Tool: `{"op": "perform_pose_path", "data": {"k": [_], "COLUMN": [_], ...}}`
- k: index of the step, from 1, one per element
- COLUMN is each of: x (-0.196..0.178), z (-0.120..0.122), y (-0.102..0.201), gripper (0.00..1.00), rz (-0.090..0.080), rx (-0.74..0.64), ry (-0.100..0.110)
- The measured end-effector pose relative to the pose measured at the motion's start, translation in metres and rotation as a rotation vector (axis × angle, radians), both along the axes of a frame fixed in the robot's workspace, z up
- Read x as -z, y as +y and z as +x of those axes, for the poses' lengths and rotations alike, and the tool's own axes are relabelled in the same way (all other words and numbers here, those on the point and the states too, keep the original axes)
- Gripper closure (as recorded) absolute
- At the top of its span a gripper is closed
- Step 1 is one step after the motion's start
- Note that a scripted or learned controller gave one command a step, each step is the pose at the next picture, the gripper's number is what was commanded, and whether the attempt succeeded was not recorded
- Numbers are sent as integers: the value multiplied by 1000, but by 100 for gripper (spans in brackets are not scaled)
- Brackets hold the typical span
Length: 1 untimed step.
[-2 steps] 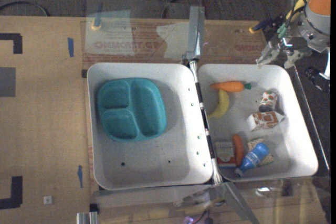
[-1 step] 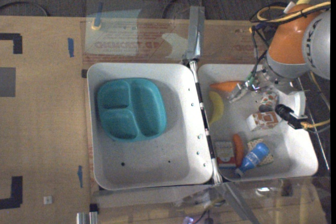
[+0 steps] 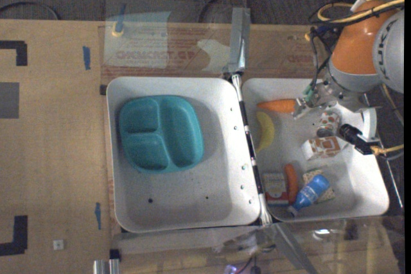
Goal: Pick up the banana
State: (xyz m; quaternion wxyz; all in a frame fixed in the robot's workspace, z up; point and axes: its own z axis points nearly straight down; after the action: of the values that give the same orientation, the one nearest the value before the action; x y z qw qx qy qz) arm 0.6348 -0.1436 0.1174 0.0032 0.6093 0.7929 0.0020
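Banana (image 3: 266, 130): lies in the right bin (image 3: 379, 192), close against its left wall, just below the orange carrot (image 3: 277, 106).
Long axis: runs roughly up and down the view, curved, its bulge toward the bin's middle.
Gripper (image 3: 307, 101): sits at the carrot's right end, near the bin's top edge — whether it is spread or closed I cannot tell, and nothing is seen held in it.
Direction to go: the banana lies left of the gripper and a little toward the view's bottom — near, not touching.
Judgement: the approach likely needs a short shift left, with the closing direction set across the banana's width.
Risk: the carrot and the bin wall crowd both ends.
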Motion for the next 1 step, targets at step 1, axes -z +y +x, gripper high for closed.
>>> {"op": "perform_pose_path", "data": {"k": [1], "x": [0], "z": [0], "y": [-1], "gripper": [0], "rz": [0], "rx": [1], "ry": [0]}}
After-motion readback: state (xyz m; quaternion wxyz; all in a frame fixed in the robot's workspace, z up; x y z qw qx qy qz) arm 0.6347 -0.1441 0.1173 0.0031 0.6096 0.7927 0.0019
